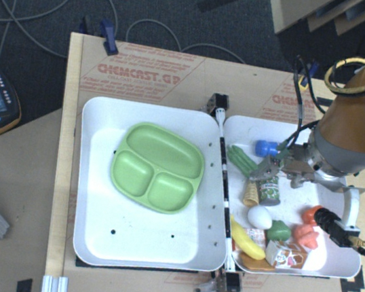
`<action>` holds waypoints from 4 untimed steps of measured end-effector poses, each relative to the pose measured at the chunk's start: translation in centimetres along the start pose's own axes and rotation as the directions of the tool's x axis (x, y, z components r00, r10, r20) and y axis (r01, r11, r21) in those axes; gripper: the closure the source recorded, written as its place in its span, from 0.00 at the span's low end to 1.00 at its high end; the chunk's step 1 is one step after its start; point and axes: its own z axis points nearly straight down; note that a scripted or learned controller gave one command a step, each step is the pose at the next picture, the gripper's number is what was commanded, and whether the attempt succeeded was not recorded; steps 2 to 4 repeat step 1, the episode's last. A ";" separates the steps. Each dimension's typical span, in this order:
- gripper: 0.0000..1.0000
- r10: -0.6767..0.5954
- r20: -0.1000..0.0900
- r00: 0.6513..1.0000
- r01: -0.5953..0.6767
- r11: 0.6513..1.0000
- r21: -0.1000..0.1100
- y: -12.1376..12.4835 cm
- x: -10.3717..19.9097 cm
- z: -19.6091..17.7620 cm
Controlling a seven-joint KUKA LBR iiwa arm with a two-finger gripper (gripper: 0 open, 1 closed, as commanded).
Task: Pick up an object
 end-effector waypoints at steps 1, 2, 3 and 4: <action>0.00 0.001 0.001 1.000 -0.001 1.000 0.000 3.4 -5.6 11.9; 0.00 0.001 0.001 1.000 -0.001 1.000 0.000 3.4 -5.6 11.9; 0.00 0.001 0.001 1.000 -0.001 1.000 0.000 3.4 -5.6 11.9; 0.00 0.001 0.001 1.000 -0.001 1.000 0.000 3.4 -5.6 11.9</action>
